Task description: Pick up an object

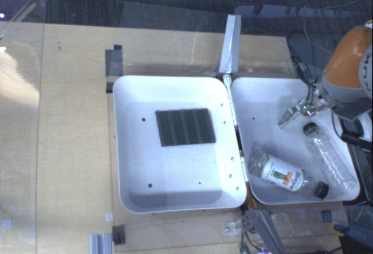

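My gripper point(289, 115) hangs over the upper middle of the right bin point(256, 95), reaching in from the right below the orange band, and nothing shows in it. A clear bottle with a white and green label point(282, 174) lies on its side near that bin's front wall, its black cap point(320, 190) pointing right. A second, fully clear bottle point(331, 158) lies along the right side, its black cap point(309, 128) just right of and below the gripper. A dark ribbed rectangular pad point(185, 127) lies flat in the middle of the left bin point(134, 177).
A metal divider bar point(230, 43) rises behind the seam between the two bins. Cables point(303, 66) trail along the arm at the back right. Light wooden bench top point(58, 130) stretches to the left of the bins.
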You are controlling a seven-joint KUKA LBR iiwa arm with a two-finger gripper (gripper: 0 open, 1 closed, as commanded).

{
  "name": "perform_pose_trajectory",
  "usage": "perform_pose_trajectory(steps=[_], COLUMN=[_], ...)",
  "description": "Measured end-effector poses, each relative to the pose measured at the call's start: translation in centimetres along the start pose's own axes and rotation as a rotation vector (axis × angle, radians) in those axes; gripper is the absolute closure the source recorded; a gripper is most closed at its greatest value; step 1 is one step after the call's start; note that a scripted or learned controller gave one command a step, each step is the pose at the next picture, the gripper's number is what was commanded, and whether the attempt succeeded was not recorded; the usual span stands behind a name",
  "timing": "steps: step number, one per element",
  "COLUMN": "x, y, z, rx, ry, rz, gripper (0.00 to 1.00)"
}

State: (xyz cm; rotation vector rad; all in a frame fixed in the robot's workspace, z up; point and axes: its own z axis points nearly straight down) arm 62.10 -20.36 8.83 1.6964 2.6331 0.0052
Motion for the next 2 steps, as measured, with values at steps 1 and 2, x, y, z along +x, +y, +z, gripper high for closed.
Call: perform_pose_trajectory(steps=[1,2], x=[0.0,1.1], y=[-0.2,-2.7], z=[-2.0,-0.1], rx=[0.001,-0.003], ry=[0.000,-0.001], rz=[-0.058,-0.066], gripper=[0.00,0.00])
